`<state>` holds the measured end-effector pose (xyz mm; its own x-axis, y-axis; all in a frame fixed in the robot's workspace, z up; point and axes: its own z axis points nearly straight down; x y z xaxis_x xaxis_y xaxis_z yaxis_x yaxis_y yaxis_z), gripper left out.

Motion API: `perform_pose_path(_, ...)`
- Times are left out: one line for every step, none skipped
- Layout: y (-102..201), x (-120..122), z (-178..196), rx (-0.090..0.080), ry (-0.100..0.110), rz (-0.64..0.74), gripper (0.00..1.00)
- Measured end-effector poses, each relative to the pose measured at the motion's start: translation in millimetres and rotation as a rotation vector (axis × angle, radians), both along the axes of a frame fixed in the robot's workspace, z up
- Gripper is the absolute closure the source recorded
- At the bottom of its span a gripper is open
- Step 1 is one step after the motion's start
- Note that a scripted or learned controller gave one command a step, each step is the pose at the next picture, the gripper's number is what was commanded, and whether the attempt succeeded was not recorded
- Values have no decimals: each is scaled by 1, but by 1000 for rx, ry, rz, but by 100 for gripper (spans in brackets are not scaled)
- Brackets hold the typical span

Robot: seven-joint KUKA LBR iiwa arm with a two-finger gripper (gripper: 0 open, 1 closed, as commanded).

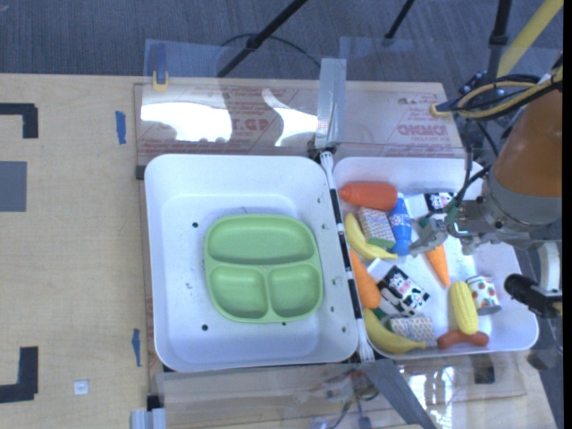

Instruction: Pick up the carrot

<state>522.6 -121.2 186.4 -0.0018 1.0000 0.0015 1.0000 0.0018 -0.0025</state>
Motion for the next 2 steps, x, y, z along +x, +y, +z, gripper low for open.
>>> perform_pose_path(-60,16,-100,-2,-6,-95,0)
perform_pose_path(-61,17,-89,-4,-10,-97,100)
